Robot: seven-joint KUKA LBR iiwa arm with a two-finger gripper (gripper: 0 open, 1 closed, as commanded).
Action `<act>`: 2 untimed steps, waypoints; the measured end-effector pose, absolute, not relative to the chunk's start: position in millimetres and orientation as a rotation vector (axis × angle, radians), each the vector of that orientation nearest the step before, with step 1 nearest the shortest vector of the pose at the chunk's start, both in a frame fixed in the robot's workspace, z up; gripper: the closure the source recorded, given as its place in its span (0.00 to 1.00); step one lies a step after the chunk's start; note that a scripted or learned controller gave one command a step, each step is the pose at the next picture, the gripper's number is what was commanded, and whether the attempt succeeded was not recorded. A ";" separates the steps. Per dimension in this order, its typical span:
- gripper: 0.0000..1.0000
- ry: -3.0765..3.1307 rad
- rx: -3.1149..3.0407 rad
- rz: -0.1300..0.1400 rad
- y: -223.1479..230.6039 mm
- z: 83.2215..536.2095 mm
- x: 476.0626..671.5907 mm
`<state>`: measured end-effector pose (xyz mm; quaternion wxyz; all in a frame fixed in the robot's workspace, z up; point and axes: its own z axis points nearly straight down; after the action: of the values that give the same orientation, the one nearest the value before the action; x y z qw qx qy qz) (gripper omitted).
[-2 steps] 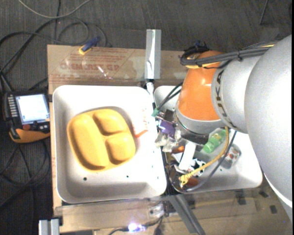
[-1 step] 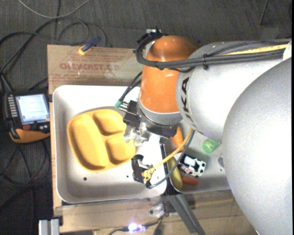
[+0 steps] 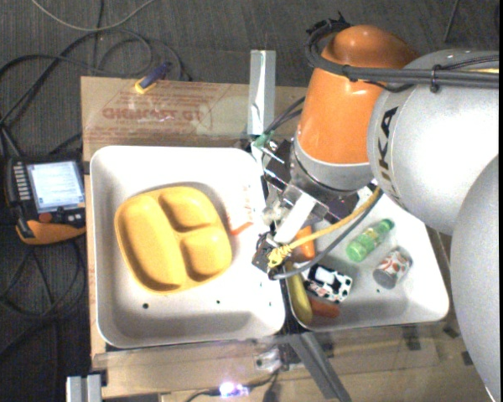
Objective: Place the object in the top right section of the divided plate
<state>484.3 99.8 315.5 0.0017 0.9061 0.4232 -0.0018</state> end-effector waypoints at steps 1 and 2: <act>1.00 1.178 2.910 -0.009 25.4 278.5 483.8; 1.00 0.812 3.034 -0.009 -66.4 281.5 483.3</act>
<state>483.3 -66.4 281.5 0.0007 0.9660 0.2585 -0.0030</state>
